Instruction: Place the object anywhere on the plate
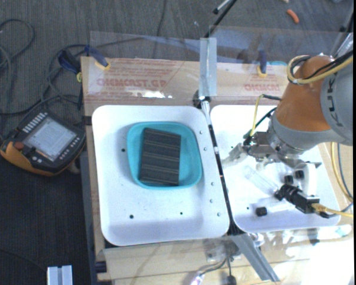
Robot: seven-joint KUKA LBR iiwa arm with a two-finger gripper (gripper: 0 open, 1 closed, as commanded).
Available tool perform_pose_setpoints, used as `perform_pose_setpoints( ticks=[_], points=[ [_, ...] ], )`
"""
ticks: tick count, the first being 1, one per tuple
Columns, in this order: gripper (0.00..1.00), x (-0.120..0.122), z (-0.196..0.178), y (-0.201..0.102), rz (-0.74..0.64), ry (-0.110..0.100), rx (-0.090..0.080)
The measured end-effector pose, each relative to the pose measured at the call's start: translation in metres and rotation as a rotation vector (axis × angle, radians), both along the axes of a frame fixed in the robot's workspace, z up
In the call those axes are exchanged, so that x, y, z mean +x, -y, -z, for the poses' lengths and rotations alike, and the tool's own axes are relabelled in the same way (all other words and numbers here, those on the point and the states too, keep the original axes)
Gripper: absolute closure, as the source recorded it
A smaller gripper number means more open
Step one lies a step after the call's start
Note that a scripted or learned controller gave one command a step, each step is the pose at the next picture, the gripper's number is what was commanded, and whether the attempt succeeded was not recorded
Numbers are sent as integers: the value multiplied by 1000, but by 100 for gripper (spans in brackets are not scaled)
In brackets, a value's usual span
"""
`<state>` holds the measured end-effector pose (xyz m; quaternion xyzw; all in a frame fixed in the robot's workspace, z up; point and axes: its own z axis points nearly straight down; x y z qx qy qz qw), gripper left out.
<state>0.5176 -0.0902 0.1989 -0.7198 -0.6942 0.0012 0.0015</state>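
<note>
Jaw state cannot be told; the gripper (272, 190) is seen low over the right bin (240, 209), no obj. seen between them. The dark ribbed block (160, 156) is laid flat on the teal plate (191, 159) in the left bin (113, 206), well apart from the arm (308, 105).

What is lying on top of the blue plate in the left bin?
A dark ribbed rectangular block lies flat on the blue plate, inside its rim. The plate's middle is covered by the block, so whatever might lie beneath it cannot be seen.
</note>
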Motion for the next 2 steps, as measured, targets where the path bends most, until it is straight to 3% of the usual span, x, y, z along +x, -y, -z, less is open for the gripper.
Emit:
perform_pose_setpoints(
  ticks=[1,2],
  points=[
    [0,-34,-88,34,113,1,-3],
    [0,4,-185,76,240,4,-5]
  ],
)
